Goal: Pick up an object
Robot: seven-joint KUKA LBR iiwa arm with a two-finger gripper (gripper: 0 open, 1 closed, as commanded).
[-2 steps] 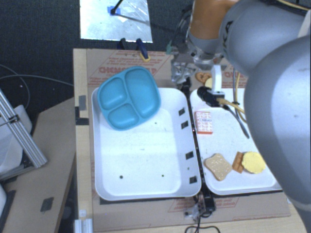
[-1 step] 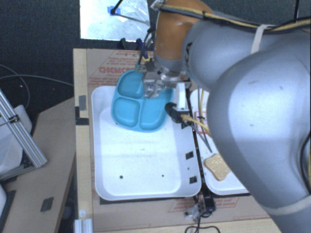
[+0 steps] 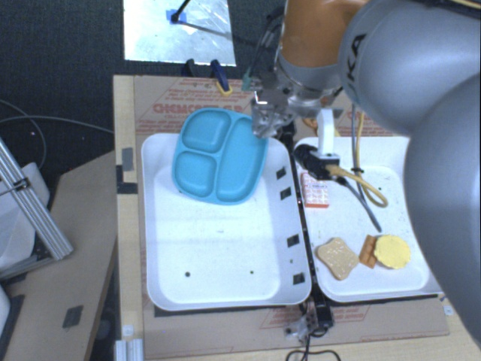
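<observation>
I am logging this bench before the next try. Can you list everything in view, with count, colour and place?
Shallow plastic bins: 2, white, side by side on the bench; left bin, right bin.
Divided plastic plate: 1, light blue, three compartments, tilted at the left bin's far end.
Toast-shaped toy slice: 1, tan, near end of right bin.
Round flat toy piece: 1, yellow, right of the slice, with a small orange-brown piece between them.
Small printed card: 1, red and white, right bin by the divider.
Cardboard sheet: 1, brown, under the bins.
Arm: 1, grey with orange band, reaching in from the right.
Tool: 1, at the plate's far right edge.
</observation>
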